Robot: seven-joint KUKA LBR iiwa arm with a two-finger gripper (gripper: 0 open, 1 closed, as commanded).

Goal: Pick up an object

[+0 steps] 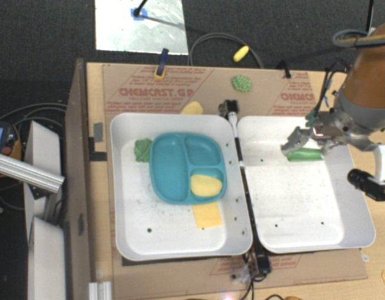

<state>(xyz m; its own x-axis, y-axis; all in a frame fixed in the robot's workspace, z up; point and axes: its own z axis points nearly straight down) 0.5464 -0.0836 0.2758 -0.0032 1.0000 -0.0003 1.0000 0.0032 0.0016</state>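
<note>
Green stick (304, 155) lies in the right bin (305, 230), just under my claw (300, 140); whether the claw is open or gripping it, I cannot tell.

plate (174, 167) in left bin (127, 186), stick (305, 156) in right bin (330, 211)

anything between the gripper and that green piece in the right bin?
Nothing visible. The gripper is right at the left end of the green piece, which lies alone in the right bin. The teal plate sits in the left bin.
</note>
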